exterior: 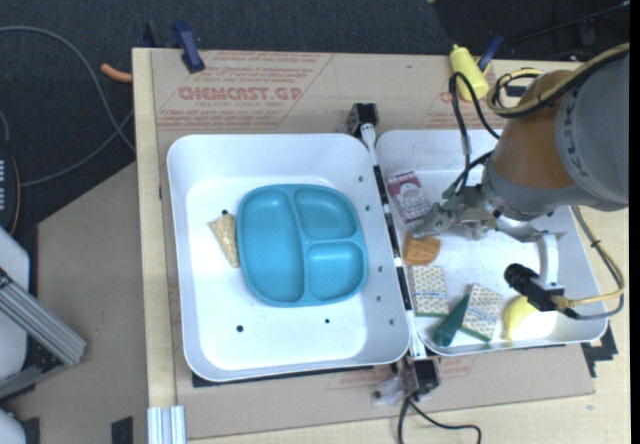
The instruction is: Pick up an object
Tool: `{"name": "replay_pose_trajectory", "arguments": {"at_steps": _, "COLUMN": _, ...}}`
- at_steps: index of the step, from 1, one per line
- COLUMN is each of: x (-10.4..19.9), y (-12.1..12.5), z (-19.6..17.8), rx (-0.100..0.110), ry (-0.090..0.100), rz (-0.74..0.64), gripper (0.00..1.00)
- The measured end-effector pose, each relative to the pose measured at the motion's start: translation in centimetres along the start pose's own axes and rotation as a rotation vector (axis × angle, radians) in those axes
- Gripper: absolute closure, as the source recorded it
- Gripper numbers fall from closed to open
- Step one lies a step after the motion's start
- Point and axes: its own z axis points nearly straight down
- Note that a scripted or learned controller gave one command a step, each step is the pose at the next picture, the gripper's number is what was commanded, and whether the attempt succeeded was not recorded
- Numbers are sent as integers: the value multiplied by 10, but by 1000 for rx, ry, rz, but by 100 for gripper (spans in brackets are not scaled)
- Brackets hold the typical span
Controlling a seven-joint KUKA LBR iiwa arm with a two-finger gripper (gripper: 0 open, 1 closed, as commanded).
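My gripper [447, 219] hangs low in the right bin [440, 144], near its left wall. A small red-and-white packet [406, 193] lies just up and left of it. An orange-brown round piece [422, 250] sits right below it, close by. Further toward the front lie two pale patterned squares [430, 288] [484, 309], a green stick-like object [451, 323] and a yellow lemon-like object [517, 316]. The grey arm with its orange band [535, 142] covers the bin's right part.
The left bin [200, 162] holds a blue divided plate [300, 242] with a tan grainy piece [226, 236] beside its left edge. Black clips [363, 118] [424, 374] sit where the bins meet. Cables run over the arm's wrist and the bench's back right.
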Motion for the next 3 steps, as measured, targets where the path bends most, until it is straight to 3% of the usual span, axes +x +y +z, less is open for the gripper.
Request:
{"name": "replay_pose_trajectory", "arguments": {"at_steps": 1, "x": -61, "y": -69, "z": 0, "rx": 3, "ry": -1, "rz": 3, "gripper": 0}}
{"name": "replay_pose_trajectory", "arguments": {"at_steps": 2, "x": -31, "y": 77, "z": -54, "rx": 5, "ry": 1, "rz": -3, "gripper": 0}}
{"name": "replay_pose_trajectory", "arguments": {"at_steps": 3, "x": 3, "y": 22, "z": -9, "rx": 10, "ry": 2, "rz": 0, "gripper": 0}}
